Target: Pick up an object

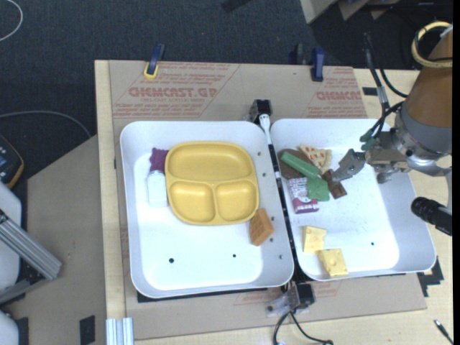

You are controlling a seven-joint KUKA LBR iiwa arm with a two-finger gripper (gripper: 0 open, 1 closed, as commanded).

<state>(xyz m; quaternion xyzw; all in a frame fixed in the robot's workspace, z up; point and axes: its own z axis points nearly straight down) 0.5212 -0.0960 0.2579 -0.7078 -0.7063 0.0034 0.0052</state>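
Left bin (136, 214): the yellow three-compartment plastic tray (212, 182) blocks the centre; a white bottle with purple cap (156, 178) stands touching it at 9 o'clock, a tan sponge-like block (261, 228) at 5 o'clock.
Left bin free room: bare floor from 5 to 8 o'clock.
Right bin (402, 214): a green bar (300, 165), maroon packet (302, 195) and brown piece (336, 186) crowd 9 to 11 o'clock; two yellow foam blocks (325, 251) lie at 7 o'clock.
Right bin free room: bare floor from 3 to 5 o'clock.

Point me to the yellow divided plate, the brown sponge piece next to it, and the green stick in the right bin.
yellow divided plate (212, 182): camera view, ridge between its compartments.
brown sponge piece (261, 228): camera view, middle of its top face.
green stick (300, 165): camera view, mid-length.
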